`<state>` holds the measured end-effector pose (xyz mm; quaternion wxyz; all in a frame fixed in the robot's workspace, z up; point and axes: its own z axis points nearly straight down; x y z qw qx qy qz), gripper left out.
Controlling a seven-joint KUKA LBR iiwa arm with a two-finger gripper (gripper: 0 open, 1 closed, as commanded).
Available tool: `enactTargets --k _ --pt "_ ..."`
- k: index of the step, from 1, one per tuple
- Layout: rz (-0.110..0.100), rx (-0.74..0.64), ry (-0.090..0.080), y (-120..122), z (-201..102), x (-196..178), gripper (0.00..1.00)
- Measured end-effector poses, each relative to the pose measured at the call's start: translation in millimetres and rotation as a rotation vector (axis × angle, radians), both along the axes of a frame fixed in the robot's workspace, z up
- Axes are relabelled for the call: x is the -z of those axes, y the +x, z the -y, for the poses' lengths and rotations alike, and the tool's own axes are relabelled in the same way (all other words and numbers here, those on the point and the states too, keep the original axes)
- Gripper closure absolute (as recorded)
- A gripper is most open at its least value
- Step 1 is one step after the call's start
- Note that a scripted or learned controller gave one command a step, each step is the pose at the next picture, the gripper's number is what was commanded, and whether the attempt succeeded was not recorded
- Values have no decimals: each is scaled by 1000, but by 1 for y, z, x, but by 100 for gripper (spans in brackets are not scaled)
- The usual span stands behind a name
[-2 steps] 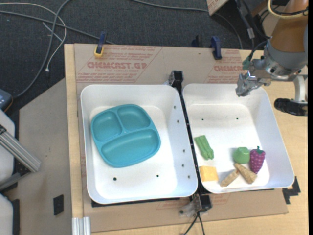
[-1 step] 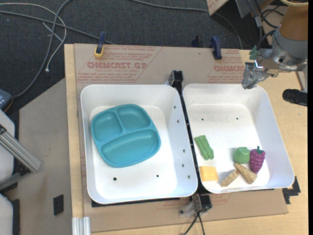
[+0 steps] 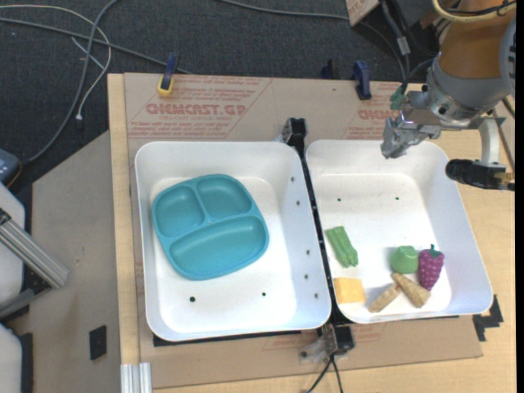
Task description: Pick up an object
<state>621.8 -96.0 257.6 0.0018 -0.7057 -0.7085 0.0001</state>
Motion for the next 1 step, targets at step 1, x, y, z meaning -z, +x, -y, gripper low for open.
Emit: enactTargets --k 1 --pt "0 -1 0 -16 -46 -2 100"
